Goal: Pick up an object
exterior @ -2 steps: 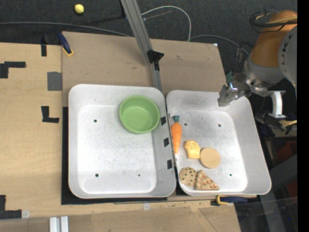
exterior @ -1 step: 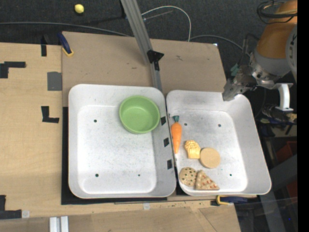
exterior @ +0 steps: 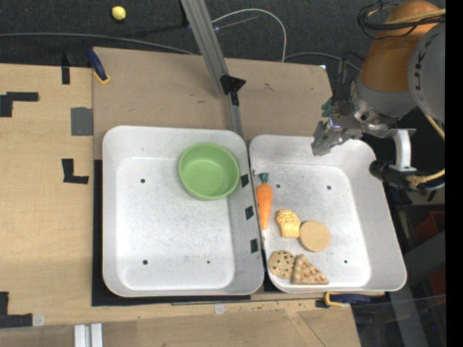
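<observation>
The gripper [exterior: 323,140] hangs over the right bin's [exterior: 362,215] far edge; whether it is open or shut cannot be told, and nothing shows in its grasp. A carrot [exterior: 264,203], waffle [exterior: 288,223], round biscuit [exterior: 315,236], cookie [exterior: 281,264] and pizza slice [exterior: 308,272] lie near that bin's front left. A green bowl [exterior: 209,170] sits in the left bin [exterior: 137,230].

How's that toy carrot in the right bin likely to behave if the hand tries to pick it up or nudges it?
The carrot looks like a stiff, light plastic toy, so it probably won't bend. Its round, tapered body may roll sideways if pushed. It lies right against the bin wall, so getting around it could be awkward, and its smooth surface might slip. The hand hovers near the bin's far edge.
</observation>
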Robot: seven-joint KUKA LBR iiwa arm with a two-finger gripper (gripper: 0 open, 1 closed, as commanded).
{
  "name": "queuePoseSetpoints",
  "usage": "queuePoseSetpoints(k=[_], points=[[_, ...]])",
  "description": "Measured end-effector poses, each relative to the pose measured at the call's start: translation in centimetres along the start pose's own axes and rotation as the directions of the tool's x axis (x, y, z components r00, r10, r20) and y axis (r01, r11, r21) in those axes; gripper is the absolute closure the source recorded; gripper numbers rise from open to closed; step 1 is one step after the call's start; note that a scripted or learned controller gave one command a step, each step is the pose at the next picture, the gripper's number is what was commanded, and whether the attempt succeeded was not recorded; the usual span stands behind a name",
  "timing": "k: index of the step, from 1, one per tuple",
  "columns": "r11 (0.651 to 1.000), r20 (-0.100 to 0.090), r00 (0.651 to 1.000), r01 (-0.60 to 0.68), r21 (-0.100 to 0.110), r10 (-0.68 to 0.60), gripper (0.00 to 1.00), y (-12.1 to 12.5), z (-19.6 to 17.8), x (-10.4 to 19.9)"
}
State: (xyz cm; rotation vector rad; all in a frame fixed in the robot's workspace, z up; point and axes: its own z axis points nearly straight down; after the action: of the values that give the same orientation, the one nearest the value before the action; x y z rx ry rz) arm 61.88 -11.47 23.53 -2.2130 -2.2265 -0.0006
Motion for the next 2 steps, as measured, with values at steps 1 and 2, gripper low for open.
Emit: queuePoseSetpoints(k=[1,2], points=[[1.0,0.0,1.0,0.0,0.003,0.0,1.0,-1.7,1.3,5.2],[1.0,-0.001,1.0,0.001,0.001,-0.001,1.0,-3.5,0.2,10.3]])
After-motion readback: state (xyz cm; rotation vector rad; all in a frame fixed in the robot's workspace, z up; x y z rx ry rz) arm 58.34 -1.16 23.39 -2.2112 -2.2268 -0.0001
